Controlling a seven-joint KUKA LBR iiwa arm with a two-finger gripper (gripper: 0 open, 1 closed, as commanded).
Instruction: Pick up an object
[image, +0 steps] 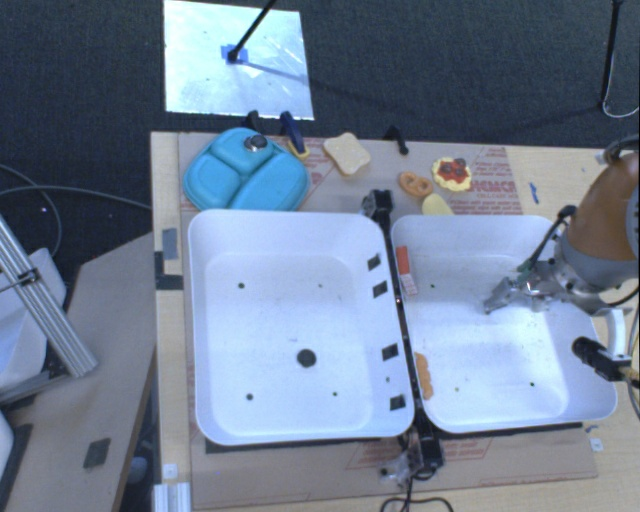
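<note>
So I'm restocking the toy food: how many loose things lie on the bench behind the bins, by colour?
Blue: 1, divided plate
Tan: 1, toast slice
Orange: 1, pretzel-like piece
Yellow: 2, round piece with red topping, plain piece
Total: 5

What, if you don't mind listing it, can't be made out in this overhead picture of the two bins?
- End effector, over the right bin: too small and blurred to tell its grip state or whether it holds anything.
- Arm: cut off by the right edge.
- Small orange item at the right bin's left wall: too small to identify.
- Dark spot in the left bin: object or mark, unclear.
</note>
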